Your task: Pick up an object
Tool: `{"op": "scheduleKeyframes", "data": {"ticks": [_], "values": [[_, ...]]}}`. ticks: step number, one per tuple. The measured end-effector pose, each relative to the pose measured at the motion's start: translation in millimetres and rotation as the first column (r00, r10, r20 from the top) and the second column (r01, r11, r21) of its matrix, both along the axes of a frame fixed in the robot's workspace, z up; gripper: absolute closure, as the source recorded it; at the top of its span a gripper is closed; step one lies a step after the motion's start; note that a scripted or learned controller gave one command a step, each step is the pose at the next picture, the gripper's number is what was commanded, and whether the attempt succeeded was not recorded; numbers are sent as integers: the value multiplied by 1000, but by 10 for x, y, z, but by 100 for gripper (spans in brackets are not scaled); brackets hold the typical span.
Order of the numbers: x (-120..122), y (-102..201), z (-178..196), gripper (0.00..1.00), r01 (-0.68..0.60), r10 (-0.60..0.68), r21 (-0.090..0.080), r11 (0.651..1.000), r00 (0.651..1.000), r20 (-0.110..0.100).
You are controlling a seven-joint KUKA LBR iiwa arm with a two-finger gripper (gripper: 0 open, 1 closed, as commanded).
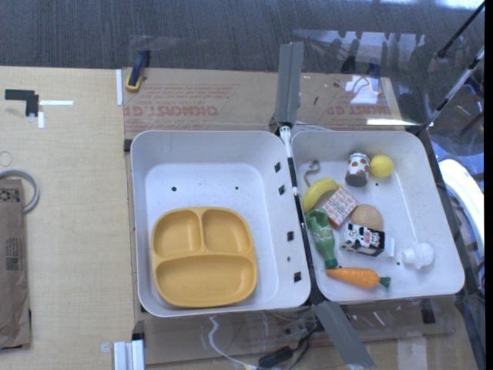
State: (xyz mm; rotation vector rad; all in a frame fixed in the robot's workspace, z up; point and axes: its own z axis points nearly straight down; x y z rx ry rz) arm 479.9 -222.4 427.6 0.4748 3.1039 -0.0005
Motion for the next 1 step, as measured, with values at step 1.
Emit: {"op": "scheduleKeyframes", "data": {"ticks": [1], "values": [[-10,103,-1747,0,-14,14,1,1000,1000,-3]]}}
